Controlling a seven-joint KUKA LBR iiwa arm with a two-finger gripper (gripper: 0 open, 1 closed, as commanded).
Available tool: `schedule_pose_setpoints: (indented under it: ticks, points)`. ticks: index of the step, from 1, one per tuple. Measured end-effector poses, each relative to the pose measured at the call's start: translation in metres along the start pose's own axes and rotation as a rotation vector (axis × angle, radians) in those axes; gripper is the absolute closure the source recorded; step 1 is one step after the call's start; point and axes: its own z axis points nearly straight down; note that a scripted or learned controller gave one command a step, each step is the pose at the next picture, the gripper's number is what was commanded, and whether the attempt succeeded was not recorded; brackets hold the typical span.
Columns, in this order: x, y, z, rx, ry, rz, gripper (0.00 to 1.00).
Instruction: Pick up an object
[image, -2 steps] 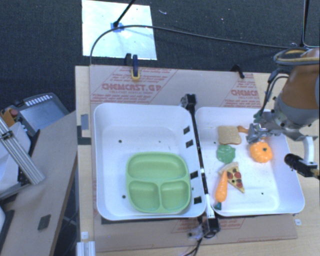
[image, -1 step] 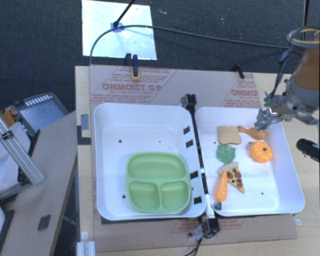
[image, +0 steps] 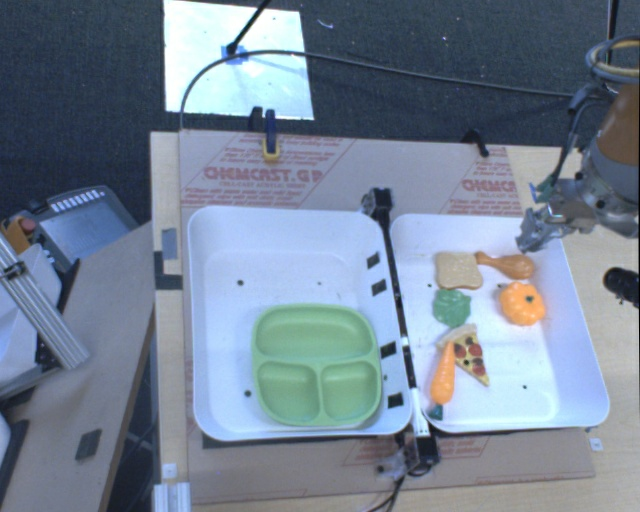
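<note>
— Starting nearest: what lies in the right bin (image: 575, 385)?
— Carrot (image: 443, 376), pizza slice (image: 469, 355), then lettuce (image: 451, 305), orange pumpkin (image: 521, 303), toast (image: 458, 270), drumstick (image: 507, 264).
— And the gripper (image: 533, 232)?
— At one o'clock, above the drumstick, holding nothing; its opening, cannot tell.

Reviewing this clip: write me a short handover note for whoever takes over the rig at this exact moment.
Gripper: above the right bin's far right corner, nothing visibly held; finger state unclear.
Right bin holds: toast slice, chicken drumstick nearest the gripper, orange pumpkin, green leafy piece, pizza slice, carrot.
Left bin holds a green divided plate.
Done: nothing picked yet.
Left: descend, grasp one item, lift.
</note>
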Motion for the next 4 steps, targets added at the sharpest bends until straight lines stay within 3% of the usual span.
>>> schedule_pose_setpoints:
  ticks: [4]
  points:
    - [0.197, -0.042, 0.030, 0.005, 0.003, -0.004, 1.00]
